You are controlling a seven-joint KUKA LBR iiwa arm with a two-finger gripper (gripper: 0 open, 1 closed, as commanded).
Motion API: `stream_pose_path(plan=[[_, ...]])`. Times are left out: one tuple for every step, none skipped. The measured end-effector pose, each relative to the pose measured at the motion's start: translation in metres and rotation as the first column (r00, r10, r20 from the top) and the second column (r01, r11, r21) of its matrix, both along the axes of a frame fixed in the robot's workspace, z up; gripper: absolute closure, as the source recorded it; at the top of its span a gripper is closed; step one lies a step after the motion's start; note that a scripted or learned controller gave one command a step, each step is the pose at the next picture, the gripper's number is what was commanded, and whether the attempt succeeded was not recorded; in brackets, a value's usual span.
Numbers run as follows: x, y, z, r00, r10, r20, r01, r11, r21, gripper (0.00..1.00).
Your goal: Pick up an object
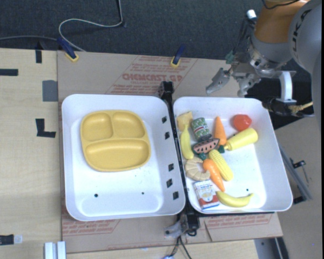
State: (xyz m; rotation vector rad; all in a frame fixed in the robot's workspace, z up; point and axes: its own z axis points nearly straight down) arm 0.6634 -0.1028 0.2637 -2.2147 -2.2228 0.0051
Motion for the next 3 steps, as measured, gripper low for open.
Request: stream_pose_path(plan=[[0.004, -0.009, -0.151, 1.0, -0.001, -0.003, 0.001, 1.0, 0.001, 0.0], [-0.003, -0.011, -0.181, 1.0, 0.0, 0.002, 0.0, 1.0, -0.001, 0.0], [-0.062, -0.017, -0.18, 1.0, -0.002, 0.004, 0.002, 1.0, -0.002, 0.0]])
